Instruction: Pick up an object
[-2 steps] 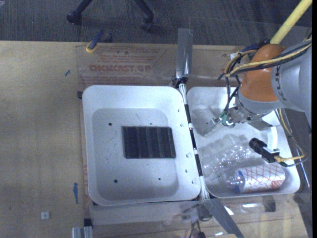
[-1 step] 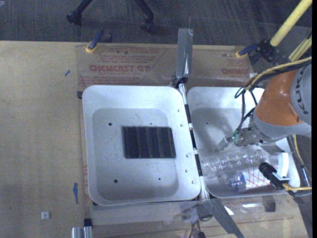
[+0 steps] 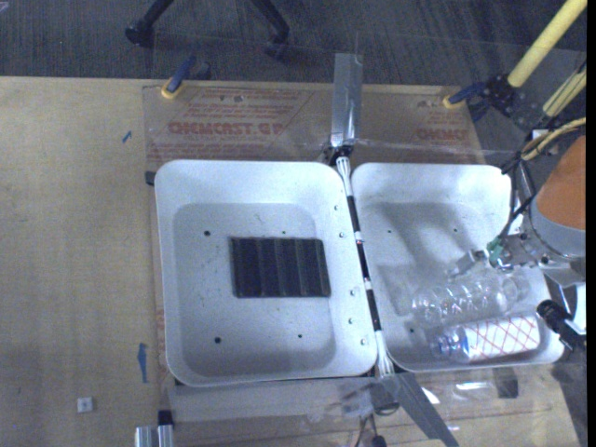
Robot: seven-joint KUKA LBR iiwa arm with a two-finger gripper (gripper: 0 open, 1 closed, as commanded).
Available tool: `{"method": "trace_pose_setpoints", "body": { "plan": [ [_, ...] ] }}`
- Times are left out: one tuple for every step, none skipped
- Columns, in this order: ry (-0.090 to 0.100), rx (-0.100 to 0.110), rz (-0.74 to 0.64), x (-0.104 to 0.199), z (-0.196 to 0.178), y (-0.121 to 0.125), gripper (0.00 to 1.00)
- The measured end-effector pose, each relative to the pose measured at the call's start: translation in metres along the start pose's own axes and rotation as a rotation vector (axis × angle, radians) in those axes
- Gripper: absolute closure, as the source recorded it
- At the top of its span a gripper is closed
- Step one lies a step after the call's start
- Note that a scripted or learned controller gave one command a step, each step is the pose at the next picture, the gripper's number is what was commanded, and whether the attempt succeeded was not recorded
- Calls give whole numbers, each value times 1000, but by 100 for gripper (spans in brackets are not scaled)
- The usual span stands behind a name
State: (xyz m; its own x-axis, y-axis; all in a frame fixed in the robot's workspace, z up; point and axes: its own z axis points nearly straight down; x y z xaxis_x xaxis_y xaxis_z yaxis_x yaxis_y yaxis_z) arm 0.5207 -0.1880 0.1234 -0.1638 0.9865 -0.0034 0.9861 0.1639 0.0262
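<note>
A dark ridged rectangular pad (image 3: 279, 267) lies flat in the middle of the left bin (image 3: 186, 194). In the right bin (image 3: 419, 189), a clear crumpled plastic bottle (image 3: 454, 299) lies on its side at the front. Just in front of it lies a second bottle (image 3: 494, 336) with a red-and-white criss-cross label and a blue cap pointing left. My gripper (image 3: 488, 257) reaches in from the right edge, low over the right end of the clear bottle. The arm's wrist hides much of the gripper.
The arm's orange band (image 3: 568, 189) and grey body overhang the right bin's right wall. A metal divider post (image 3: 345, 101) stands behind the seam between the bins. Clamps and yellow handles sit at the back right. Bare wooden bench lies to the left.
</note>
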Motion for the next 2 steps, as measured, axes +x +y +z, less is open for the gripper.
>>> {"method": "trace_pose_setpoints", "body": {
  "plan": [
    [-1, 13, -61, 18, 35, -12, 0],
    [-4, 7, -58, 16, 23, -11, 100]
  ]
}}
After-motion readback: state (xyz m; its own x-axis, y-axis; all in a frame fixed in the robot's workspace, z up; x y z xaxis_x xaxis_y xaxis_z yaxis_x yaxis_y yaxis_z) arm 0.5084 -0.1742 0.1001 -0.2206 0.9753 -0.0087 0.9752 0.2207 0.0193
